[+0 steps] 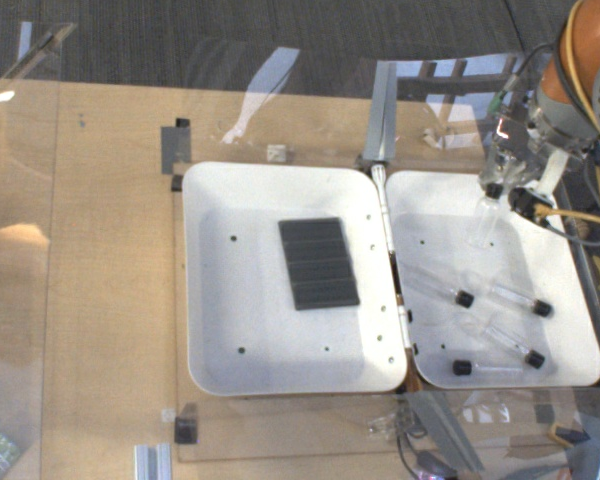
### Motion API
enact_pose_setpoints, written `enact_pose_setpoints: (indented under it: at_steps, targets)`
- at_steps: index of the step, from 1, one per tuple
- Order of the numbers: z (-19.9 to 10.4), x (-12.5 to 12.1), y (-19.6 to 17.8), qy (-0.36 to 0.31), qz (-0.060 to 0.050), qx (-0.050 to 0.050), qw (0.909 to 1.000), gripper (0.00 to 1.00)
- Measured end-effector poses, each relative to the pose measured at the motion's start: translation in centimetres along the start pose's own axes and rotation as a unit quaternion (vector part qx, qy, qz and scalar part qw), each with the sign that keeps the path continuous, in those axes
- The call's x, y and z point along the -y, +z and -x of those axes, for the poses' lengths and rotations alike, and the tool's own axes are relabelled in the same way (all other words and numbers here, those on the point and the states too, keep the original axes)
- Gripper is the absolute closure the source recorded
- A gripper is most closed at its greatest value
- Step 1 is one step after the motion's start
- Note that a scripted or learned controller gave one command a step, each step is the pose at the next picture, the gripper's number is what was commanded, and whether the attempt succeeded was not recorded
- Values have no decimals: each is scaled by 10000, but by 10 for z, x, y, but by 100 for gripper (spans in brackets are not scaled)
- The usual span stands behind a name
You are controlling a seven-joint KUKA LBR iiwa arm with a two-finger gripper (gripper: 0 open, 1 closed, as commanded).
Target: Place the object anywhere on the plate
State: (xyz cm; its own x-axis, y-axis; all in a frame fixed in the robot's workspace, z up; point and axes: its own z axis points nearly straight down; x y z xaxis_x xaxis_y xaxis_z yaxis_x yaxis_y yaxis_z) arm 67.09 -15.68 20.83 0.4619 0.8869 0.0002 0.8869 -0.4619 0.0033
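Note:
A dark grey ribbed plate (320, 262) lies flat in the middle of the left white bin (210, 298). My gripper (497, 180) hovers over the far part of the right bin (570, 268). It is shut on the black-capped end of a clear tube (483, 220), which hangs down from the fingers at a slight tilt, above the bin floor. The plate is well to the left of the gripper, across the wall between the bins.
Several more clear tubes with black caps lie on the right bin's floor: one (445, 289) near the middle, one (520, 300) to its right, two (510, 346) (485, 368) near the front. A grey bar (382, 113) stands behind the bins.

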Motion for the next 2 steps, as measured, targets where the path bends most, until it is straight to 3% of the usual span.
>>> enact_pose_setpoints:
  at_steps: [1, 2]
  targets:
    - [33, -17, -41, 1874, -14, 8, 9823, 100]
    - [24, 5, -107, 3903, -4, 3, 9207, 100]
